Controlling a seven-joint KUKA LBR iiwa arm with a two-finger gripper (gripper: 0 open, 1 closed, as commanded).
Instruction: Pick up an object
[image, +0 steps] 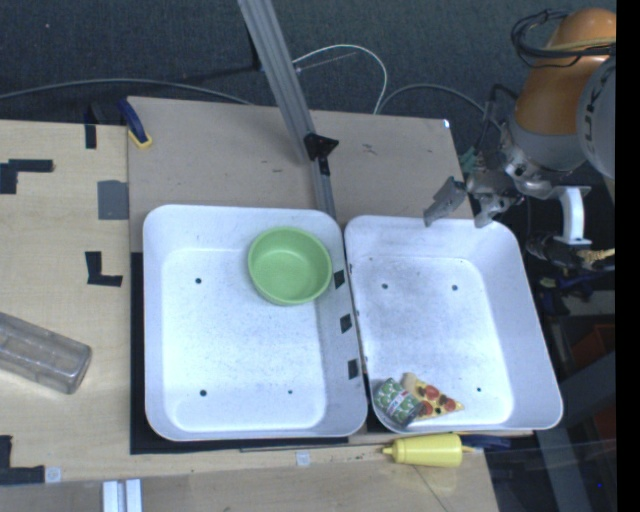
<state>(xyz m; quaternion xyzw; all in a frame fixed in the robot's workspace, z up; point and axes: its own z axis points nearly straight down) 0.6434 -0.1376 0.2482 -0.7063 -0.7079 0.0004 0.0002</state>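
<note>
A: What is at the left?
B: A green bowl (290, 265) sits in the left bin (180, 330), at its far side.
A: And to the right?
B: A colourful packet (412, 398) lies in the right bin (500, 310), near corner. The gripper (462, 205) hangs above the far rim, fingers apart, holding nothing.
</note>
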